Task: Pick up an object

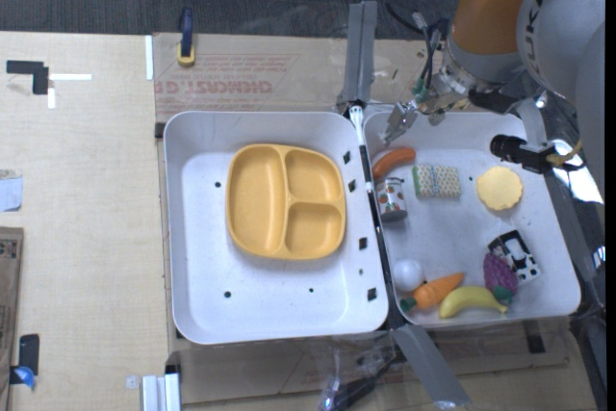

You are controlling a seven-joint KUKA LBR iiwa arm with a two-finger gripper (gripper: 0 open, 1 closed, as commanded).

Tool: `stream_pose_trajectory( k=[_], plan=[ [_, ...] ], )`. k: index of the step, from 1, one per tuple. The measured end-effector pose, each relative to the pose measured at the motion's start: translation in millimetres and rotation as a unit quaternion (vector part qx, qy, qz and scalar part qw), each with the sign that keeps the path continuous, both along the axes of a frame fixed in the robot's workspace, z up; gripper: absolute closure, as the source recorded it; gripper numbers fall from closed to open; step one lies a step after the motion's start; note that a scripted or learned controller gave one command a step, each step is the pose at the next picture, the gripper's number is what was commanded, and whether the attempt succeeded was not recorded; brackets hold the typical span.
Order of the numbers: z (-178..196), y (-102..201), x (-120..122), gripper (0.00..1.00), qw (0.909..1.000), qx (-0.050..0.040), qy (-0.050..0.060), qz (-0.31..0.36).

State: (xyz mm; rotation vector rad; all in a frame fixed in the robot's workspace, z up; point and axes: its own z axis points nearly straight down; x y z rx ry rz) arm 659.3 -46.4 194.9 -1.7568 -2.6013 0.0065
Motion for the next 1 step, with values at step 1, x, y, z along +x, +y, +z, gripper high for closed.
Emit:
stream_pose_trajectory(
  k=[1],
  plan=[
    [-64.6, -66.6, -67.8, 0.0, 0.9949, 0.0015, 0.001, 0.101]
  ],
)
